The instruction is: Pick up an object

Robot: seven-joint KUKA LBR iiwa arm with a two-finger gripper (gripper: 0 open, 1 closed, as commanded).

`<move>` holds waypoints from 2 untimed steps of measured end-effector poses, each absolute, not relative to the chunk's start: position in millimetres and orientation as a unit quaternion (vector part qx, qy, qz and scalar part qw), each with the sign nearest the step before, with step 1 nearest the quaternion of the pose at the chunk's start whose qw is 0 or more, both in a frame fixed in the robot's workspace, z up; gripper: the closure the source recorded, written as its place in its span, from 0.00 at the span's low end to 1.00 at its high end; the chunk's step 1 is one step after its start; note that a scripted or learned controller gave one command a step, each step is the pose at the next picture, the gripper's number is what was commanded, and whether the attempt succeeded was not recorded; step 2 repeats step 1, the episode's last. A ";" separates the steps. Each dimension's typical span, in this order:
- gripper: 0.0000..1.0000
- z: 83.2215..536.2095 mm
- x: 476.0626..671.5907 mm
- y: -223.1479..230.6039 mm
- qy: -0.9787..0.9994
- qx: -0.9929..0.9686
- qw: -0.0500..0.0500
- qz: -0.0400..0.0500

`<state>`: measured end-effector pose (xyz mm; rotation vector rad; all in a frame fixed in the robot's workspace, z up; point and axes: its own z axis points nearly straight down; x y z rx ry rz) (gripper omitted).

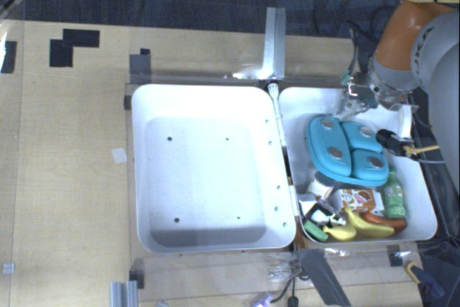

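The right bin holds a pile of things. A large blue plastic piece with several round dimples lies in its middle. In front of that lie a yellow banana, a green bottle, a printed packet and a small black-and-white item. My gripper hangs over the far part of the right bin, just beyond the blue piece's far edge. I see nothing held in it.
The left bin stands beside the right one, with a shared wall between them. A metal post rises behind the bins. The grey and orange arm comes in from the upper right.
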<state>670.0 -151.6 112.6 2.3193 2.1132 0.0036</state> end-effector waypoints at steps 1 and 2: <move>1.00 103.3 673.3 -193.0 0.632 0.775 0.007 0.005; 1.00 103.3 673.3 -193.0 0.632 0.775 0.007 0.005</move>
